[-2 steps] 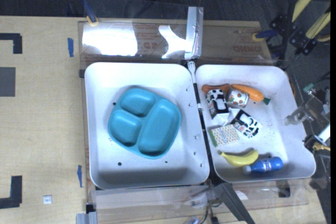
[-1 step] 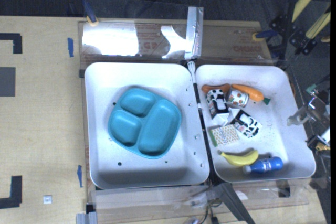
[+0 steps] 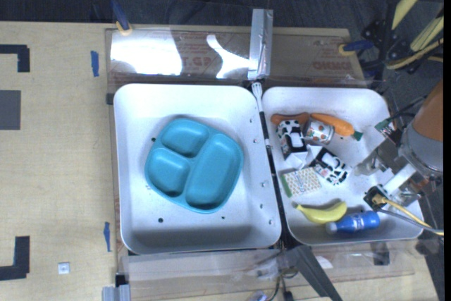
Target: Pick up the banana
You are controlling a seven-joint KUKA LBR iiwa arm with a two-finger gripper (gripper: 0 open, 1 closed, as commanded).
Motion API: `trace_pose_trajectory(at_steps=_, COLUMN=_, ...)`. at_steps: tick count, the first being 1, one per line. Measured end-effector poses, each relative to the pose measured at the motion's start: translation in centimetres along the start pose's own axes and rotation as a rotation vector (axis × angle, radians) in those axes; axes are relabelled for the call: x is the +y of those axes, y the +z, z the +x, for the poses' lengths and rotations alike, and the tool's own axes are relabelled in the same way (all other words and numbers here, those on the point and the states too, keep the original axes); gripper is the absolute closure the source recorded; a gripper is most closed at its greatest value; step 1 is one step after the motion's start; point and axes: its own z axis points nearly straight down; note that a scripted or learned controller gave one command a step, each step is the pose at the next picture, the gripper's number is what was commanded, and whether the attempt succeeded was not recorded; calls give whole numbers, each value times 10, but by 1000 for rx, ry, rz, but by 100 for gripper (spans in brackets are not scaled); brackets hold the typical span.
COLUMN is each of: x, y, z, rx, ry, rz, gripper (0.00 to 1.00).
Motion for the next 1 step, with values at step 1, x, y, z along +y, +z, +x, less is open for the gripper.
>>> trace_pose_trajectory(at_steps=1, x=78, y=39, z=23, rx=7, ry=50, rz=8, gripper=0)
